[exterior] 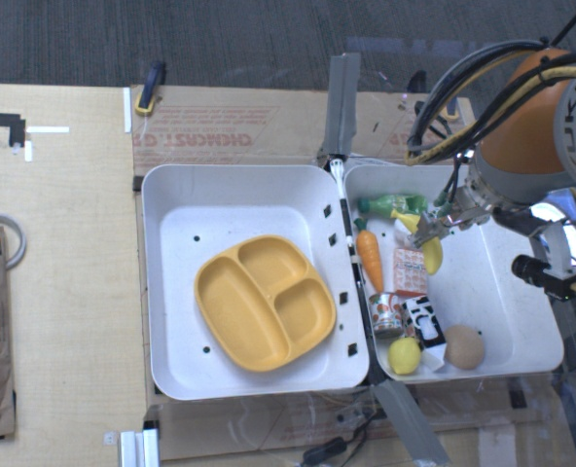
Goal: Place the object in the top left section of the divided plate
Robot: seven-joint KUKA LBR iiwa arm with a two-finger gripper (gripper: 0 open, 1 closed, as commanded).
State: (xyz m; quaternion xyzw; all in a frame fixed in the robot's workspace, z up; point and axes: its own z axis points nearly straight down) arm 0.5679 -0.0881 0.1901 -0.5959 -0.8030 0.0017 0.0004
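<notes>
The biggest risk, as I judge it, is carrying nothing at all: the gripper hangs low at the back of the right bin among crowded items, its fingers seemingly pinched on a small yellow piece beside the green packet, with a yellow fruit-shaped toy just below, so the hold could slip or catch a neighbour such as the carrot. The yellow divided plate lies skewed in the left bin, so its top left section is easy to mistake, and the only writing, on the cardboard behind, reads reversed and roughly as "CHEMCO2".
</notes>
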